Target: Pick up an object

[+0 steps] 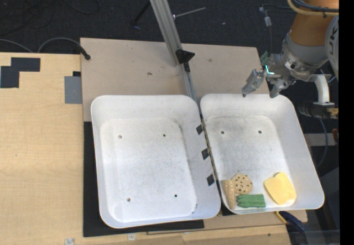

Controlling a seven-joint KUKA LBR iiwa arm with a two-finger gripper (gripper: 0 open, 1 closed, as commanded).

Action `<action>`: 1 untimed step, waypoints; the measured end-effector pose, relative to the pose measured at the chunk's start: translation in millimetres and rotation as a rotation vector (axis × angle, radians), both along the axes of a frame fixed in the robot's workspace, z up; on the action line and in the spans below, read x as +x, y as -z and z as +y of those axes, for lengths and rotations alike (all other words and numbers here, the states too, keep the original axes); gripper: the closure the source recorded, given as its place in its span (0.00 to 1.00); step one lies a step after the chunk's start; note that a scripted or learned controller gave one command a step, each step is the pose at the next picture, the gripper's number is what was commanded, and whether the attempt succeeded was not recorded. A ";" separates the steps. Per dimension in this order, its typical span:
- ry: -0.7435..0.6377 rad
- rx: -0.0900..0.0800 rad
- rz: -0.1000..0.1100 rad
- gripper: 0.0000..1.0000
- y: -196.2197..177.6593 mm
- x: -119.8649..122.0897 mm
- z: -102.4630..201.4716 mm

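Observation:
Along the near edge of the right bin (293, 122) lie a round speckled cookie (241, 183), a green block (251, 201) and a yellow wedge (280, 188). A thin tan piece (228, 191) rests left of the cookie. My gripper (263, 85) hangs over the far rim of the right bin, well away from these objects. Its two fingers are spread apart with nothing between them.
The left bin (105, 128) sits beside the right one, joined by black clips (205, 153) along the shared edge. An aluminium rail (166, 22) slants up from the bins' far junction. A wooden bench surface (38, 155) lies to the left.

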State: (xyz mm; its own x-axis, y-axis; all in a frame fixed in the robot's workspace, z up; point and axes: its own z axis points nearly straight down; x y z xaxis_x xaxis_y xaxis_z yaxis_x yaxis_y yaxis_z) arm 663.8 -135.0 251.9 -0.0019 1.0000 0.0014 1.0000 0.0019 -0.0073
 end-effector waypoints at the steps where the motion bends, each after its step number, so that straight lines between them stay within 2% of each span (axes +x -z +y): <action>1: -0.002 -0.002 -0.004 0.00 -2.7 0.8 0.1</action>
